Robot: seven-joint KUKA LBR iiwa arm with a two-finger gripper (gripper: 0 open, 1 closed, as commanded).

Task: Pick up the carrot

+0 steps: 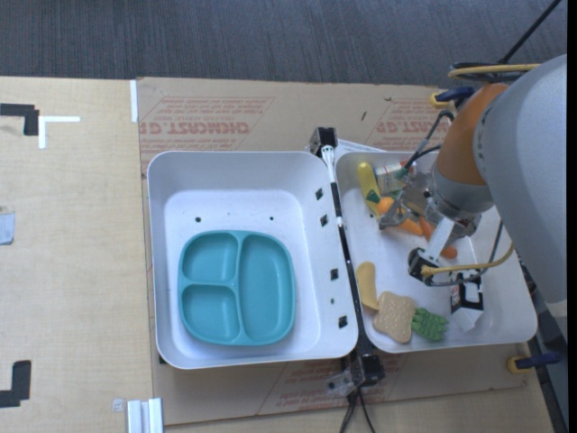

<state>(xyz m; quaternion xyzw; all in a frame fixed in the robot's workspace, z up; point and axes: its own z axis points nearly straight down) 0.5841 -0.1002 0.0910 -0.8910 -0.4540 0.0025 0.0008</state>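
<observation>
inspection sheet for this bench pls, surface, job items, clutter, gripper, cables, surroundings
surface: two white bins side by side; left bin holds a teal divided plate.
job's things: carrot, orange, in the right bin under the wrist.
clutter: right bin also has a yellow-green piece, a tan slice, a cracker-like piece and a green piece.
grippers: gripper low over the carrot; finger state unclear.
cables: black and yellow cables loop off the wrist; another lead runs from the front edge.
surroundings: cardboard sheet under the bins, wooden bench, dark floor beyond.
</observation>
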